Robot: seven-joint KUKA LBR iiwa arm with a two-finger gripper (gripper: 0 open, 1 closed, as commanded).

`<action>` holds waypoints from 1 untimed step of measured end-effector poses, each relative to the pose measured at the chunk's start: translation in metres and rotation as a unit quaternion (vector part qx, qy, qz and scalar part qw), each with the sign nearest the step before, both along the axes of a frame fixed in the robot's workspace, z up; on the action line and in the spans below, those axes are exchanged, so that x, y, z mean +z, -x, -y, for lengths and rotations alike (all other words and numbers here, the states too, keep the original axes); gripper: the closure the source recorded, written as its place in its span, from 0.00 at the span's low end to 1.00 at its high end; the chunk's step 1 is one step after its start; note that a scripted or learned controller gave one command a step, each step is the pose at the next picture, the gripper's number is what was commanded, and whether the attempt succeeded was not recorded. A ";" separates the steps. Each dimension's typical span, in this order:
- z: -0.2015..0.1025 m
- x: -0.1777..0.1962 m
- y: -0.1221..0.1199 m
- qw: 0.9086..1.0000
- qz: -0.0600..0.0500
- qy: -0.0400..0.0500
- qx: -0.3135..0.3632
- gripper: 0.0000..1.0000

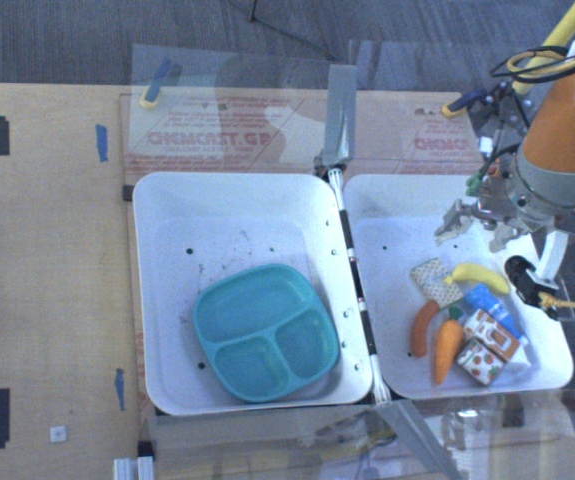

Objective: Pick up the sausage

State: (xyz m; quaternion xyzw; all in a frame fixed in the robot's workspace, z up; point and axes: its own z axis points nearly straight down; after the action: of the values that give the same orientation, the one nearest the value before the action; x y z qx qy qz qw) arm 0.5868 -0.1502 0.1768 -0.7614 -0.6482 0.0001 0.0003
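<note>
Apparently empty, the jaws hover above the sausage; spread unclear.

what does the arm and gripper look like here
The arm is grey with a wide orange band above the wrist. Yellow and black cables loop over its top. The gripper is a pale metal two-finger unit with small green and red bits near its mount.

A teal divided plate lay in the left bin, toward its near side. In the right bin a carrot lay beside a red-and-white carton, with a blue packet and a banana just beyond them. Blue tape strips marked the wooden surface.
</note>
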 end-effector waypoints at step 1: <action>-0.036 -0.032 0.059 0.992 -0.001 -0.001 0.124 0.00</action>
State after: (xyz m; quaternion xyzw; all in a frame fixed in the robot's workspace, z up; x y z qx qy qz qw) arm 0.5280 -0.1141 0.1450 -0.6755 -0.7373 0.0002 0.0012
